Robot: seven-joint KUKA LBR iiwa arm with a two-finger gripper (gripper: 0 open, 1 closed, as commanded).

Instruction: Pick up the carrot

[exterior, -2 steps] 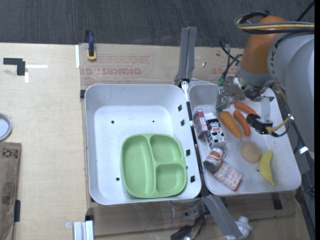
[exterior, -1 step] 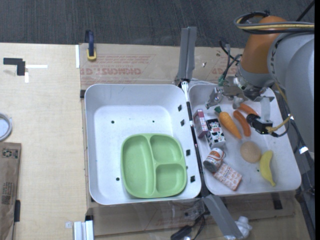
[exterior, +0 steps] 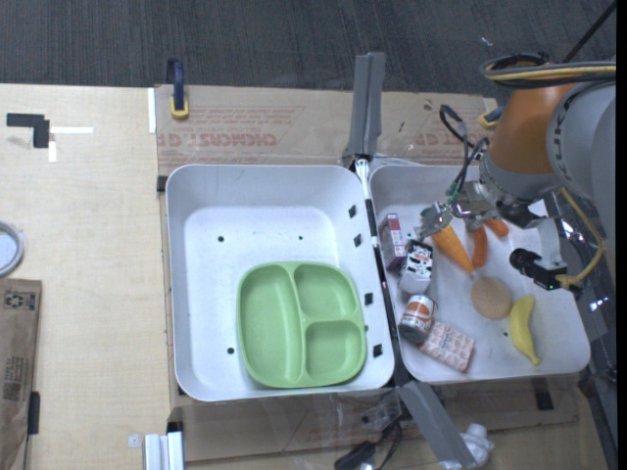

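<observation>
The tapered orange carrot (exterior: pixel 454 246) lay just below-left of the tool (exterior: pixel 458 210), pointing up-left toward it; grip state indiscernible.

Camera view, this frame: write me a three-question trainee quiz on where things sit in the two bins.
1. True or false: the green divided plate lies in the same bin as the carrot.
2. Multiple choice: which item lies nearest the right bin's right wall? A) banana B) small can C) carrot
3. Fill in: the gripper hovers at the carrot's ____ end, toward the bin's back wall.

Key
1. False: the plate lies in the left bin; the carrot lies in the right bin.
2. A: the banana lies beside the right wall.
3. Upper.
</observation>
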